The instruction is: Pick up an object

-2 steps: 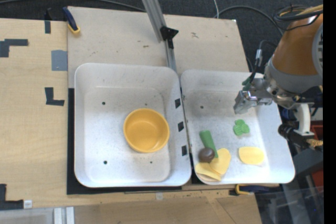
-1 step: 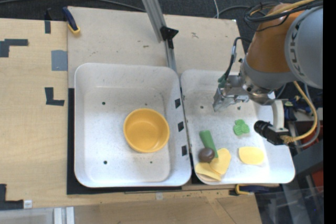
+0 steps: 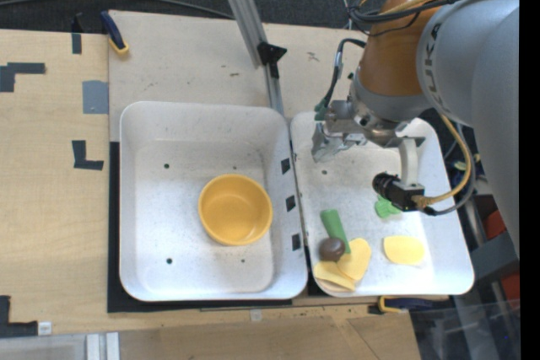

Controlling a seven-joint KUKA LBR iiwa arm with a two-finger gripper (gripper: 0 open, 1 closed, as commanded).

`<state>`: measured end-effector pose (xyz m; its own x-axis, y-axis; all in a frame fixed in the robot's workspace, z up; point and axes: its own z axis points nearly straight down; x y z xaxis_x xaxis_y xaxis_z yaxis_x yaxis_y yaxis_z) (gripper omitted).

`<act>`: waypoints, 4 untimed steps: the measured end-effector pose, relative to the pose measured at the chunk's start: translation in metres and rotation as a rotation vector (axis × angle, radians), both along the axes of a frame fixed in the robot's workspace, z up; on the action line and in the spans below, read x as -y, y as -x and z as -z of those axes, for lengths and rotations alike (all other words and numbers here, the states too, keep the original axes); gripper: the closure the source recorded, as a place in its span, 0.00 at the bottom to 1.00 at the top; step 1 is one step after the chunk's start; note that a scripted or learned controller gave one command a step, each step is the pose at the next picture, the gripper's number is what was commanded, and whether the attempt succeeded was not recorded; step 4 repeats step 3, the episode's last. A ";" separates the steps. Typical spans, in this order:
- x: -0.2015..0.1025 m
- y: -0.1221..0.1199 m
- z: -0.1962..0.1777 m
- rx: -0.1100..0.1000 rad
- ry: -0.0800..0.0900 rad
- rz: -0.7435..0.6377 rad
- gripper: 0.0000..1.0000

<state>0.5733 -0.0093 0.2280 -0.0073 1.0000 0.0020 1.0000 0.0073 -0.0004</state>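
My gripper (image 3: 326,146) hangs over the far left part of the right bin (image 3: 439,270), above bare white floor, with nothing seen in it. Nearer the front of that bin lie a green stick (image 3: 333,223), a brown ball (image 3: 331,249) touching it, a flat yellow piece (image 3: 353,262) beside the ball, and another yellow piece (image 3: 405,249) to the right. A small green piece (image 3: 386,209) sits partly behind a black part of the arm. A yellow bowl (image 3: 235,208) stands upright in the left bin (image 3: 139,181).
A grey metal pole (image 3: 245,4) slants down from the top to the wall between the two bins. The arm's orange band (image 3: 396,38) and cables overhang the right bin's far right side. The left bin has free floor around the bowl.
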 end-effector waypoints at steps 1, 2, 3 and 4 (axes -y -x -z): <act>-0.052 -0.017 -0.010 0.000 0.000 0.000 1.00; -0.103 -0.043 0.006 -0.001 0.001 0.001 1.00; -0.108 -0.034 0.006 -0.002 0.003 0.006 1.00; -0.108 -0.034 0.006 -0.002 0.003 0.006 1.00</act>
